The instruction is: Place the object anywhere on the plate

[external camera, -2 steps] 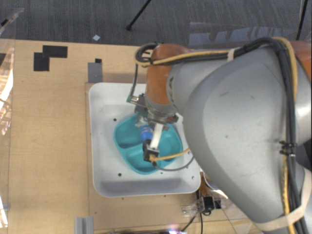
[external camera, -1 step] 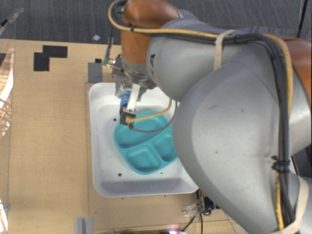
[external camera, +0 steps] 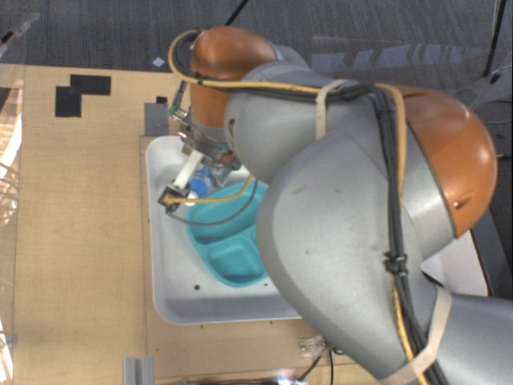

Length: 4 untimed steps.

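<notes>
A teal divided plate [external camera: 232,255] lies in the white bin [external camera: 172,279], with much of it hidden under the grey arm. My gripper [external camera: 210,165] hangs over the plate's far left rim, below the orange wrist band. A small blue object [external camera: 199,185] sits right under the gripper, at the plate's upper left edge. I cannot tell whether it is between the fingers or resting on the plate.
The arm's large grey and orange body covers the right half of the bin and the bench beyond. The wooden bench [external camera: 80,239] stretches to the left, with black marks [external camera: 80,93] at the back left.
</notes>
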Motion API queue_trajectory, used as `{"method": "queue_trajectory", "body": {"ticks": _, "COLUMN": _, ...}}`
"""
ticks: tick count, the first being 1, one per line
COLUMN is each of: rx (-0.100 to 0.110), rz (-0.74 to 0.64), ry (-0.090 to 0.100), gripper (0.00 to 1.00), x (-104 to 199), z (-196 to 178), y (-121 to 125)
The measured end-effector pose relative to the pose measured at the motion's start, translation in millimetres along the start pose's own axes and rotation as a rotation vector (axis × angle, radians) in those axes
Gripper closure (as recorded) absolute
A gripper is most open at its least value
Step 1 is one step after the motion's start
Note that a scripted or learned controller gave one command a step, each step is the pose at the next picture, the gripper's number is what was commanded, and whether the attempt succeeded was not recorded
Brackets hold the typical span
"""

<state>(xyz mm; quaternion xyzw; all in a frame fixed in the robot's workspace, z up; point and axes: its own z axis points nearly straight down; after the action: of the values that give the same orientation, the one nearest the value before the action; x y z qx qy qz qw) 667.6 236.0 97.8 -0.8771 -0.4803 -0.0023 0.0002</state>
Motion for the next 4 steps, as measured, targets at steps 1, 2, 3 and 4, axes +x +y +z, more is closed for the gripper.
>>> {"method": "queue_trajectory", "body": {"ticks": 1, "rx": 0.004, "rz": 0.213, "ry": 0.004, "gripper": 1.00, "x": 3, "z": 8, "y": 1}}
{"method": "queue_trajectory", "body": {"ticks": 2, "rx": 0.000, "rz": 0.318, "ry": 0.013, "gripper": 1.00, "x": 3, "z": 7, "y": -2}}
{"method": "queue_trajectory", "body": {"ticks": 3, "rx": -0.007, "rz": 0.551, "ry": 0.022, "gripper": 1.00, "x": -13, "z": 6, "y": -25}}
{"method": "queue_trajectory", "body": {"ticks": 4, "rx": 0.002, "rz": 0.797, "ry": 0.001, "gripper": 1.00, "x": -8, "z": -12, "y": -10}}
